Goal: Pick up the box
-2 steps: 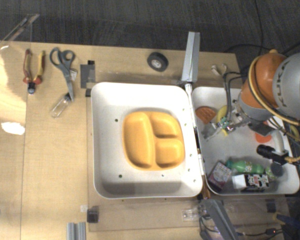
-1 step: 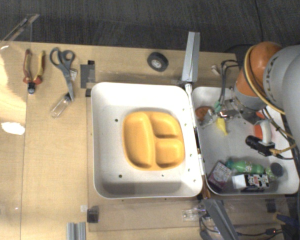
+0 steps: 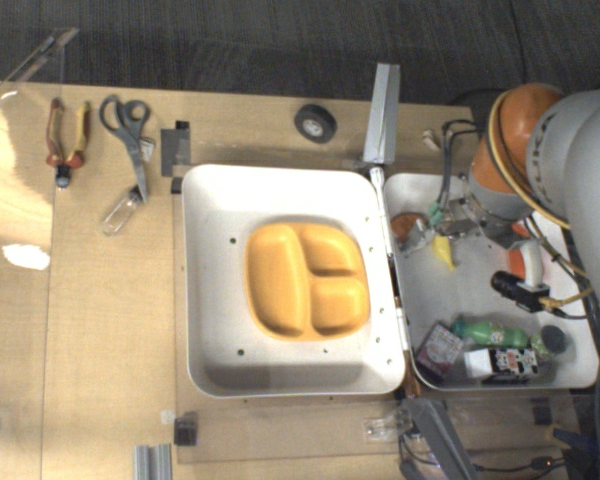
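Note:
A small white and black box (image 3: 503,364) lies flat near the front edge of the right bin (image 3: 580,376), just in front of a green bottle (image 3: 490,330). My gripper (image 3: 442,224) hangs over the far left corner of that bin, well behind the box and apart from it. A yellow item (image 3: 443,255) lies just under the gripper and an orange-brown item (image 3: 408,226) lies to its left. The grey arm with its orange band (image 3: 510,148) covers the bin's far right part.
A purple packet (image 3: 439,347) lies at the right bin's front left, beside the box. A red-orange item (image 3: 517,262) shows under the arm. The left bin (image 3: 210,298) holds a yellow divided dish (image 3: 305,278). Scissors (image 3: 132,138), pliers (image 3: 64,138) and a tape roll (image 3: 315,122) lie on the bench.

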`<state>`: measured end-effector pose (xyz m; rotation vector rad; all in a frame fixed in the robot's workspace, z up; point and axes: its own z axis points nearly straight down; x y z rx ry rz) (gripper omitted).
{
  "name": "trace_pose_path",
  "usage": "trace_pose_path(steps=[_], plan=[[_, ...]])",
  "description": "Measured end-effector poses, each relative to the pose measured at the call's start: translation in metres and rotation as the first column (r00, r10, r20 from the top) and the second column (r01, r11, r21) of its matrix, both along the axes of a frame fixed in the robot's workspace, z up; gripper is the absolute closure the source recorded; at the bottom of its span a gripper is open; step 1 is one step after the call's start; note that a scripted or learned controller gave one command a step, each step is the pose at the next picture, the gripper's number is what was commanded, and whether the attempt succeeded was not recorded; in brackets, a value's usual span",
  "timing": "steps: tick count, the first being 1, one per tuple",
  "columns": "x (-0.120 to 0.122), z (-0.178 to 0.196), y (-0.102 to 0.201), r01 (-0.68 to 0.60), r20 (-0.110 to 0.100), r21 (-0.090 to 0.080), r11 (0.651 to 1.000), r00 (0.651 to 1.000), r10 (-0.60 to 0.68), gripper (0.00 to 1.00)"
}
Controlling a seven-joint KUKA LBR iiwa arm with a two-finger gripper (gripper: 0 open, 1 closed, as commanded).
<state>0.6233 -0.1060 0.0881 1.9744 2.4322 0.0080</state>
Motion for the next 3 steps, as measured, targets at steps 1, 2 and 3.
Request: trace_pose_path(steps=[1, 2, 3], plan=[[0.0000, 0.0000, 0.0000, 0.000, 0.000, 0.000, 1.000, 1.000, 0.000, 0.00], [0.0000, 0.0000, 0.0000, 0.000, 0.000, 0.000, 1.000, 1.000, 0.000, 0.00], [0.0000, 0.0000, 0.0000, 0.000, 0.000, 0.000, 1.000, 1.000, 0.000, 0.00]])
